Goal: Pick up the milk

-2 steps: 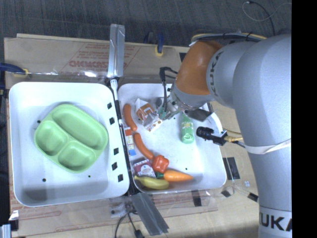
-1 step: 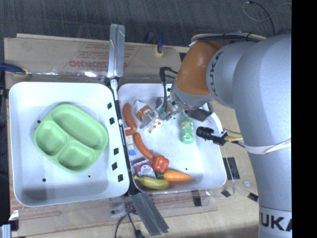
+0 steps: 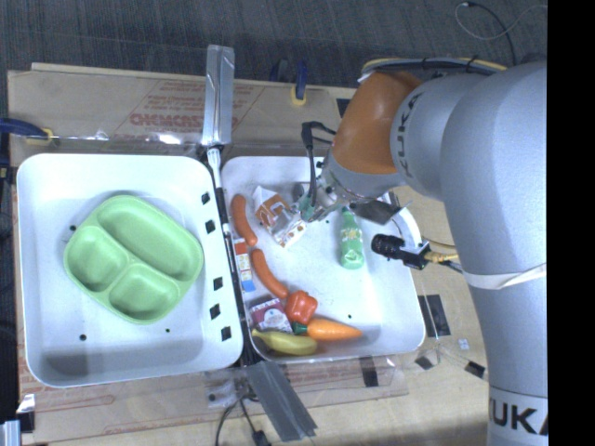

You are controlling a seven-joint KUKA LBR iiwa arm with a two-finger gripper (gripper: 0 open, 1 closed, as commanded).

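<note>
Bench w/ two white bins: our gripper (image 3: 313, 203) hung low over the right bin (image 3: 395, 319), likely to grab the milk (image 3: 279, 216), which lay tilted just left of it, maybe touching. Grip state: can't tell. Green bottle (image 3: 350, 240) sat just right.

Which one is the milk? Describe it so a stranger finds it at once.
Look in the right bin, near its upper middle, just under the gripper. The milk is a small white carton with orange print, lying tilted between a sausage and a green bottle. It is the boxy item among rounded foods.
</note>
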